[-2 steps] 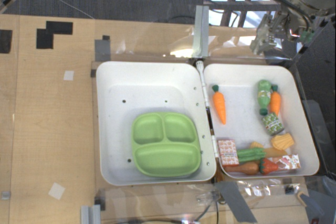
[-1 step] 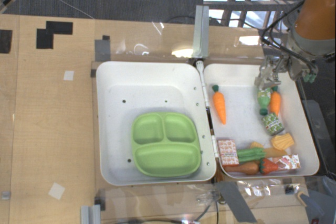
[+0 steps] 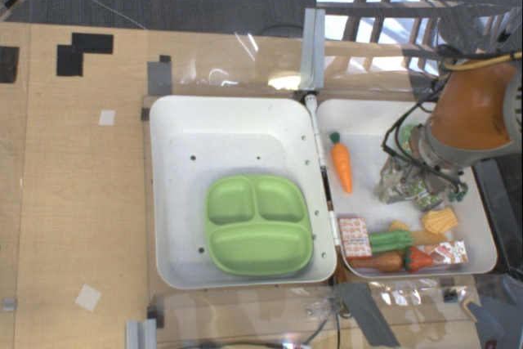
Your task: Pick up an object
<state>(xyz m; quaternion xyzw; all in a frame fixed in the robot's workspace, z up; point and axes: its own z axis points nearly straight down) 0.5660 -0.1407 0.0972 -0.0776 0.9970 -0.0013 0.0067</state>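
Camera view puts the grey metal pincer [image 3: 413,184] low in the right shallow white bin [image 3: 368,127], beside a small orange plastic carrot [image 3: 341,163] (untouched, lying loose). Whether its tips are apart or together I cannot tell; nothing looks lifted yet.

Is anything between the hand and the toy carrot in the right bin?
Nothing visible. The carrot lies alone on bare bin floor, to the view's left of the hand; the other toys sit nearer the front wall.

One fixed overhead camera, slanting down on both white bins [image 3: 163,200], arm [image 3: 474,106] from the right.
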